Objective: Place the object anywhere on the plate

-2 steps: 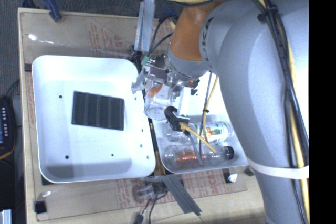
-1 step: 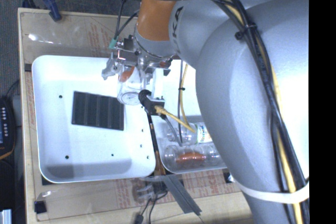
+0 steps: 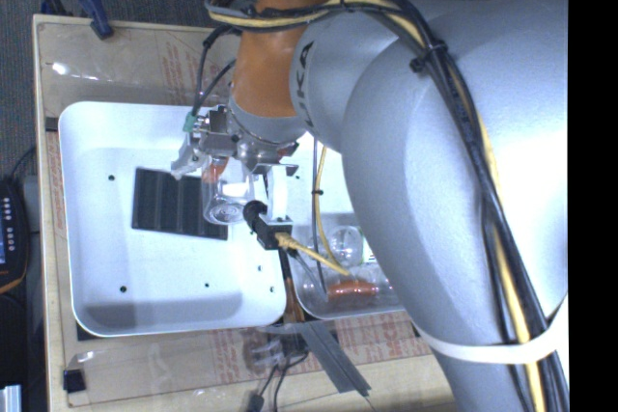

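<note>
Gripper (image 3: 224, 193) hangs over the right edge of the dark plate (image 3: 174, 203) in the left bin (image 3: 145, 304), pinching a clear glass (image 3: 228, 206). The glass sits low, partly over the plate; likely positioned for release. Right bin (image 3: 338, 304) holds clutter.

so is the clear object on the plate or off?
Cannot tell: clear object overlaps the black plate's right edge, right under the gripper.

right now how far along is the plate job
Done: the arm has carried the gripper over the left bin. In hand: a clear glass sits at its tip, at the right edge of the dark plate; I can't tell whether it is gripped or resting. Left: a visible release and retreat.
</note>
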`<control>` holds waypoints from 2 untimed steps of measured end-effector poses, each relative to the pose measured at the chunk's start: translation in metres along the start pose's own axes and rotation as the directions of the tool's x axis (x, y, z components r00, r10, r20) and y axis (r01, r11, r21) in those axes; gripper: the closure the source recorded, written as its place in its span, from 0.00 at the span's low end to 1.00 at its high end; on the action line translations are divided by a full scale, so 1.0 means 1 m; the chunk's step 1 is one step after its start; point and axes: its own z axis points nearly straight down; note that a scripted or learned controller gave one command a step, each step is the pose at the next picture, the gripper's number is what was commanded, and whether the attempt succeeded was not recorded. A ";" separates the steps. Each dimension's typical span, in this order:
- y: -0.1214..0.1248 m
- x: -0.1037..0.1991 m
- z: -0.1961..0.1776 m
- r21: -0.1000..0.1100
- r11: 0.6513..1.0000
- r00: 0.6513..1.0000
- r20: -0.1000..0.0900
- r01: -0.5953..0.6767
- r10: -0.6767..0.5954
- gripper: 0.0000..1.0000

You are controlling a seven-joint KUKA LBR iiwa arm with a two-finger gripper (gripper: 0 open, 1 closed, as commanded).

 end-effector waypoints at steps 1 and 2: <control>0.011 -0.030 -0.001 -0.003 0.995 0.995 -0.001 -0.103 0.103 1.00; 0.051 -0.080 -0.016 -0.002 0.986 0.986 -0.002 -0.165 0.165 1.00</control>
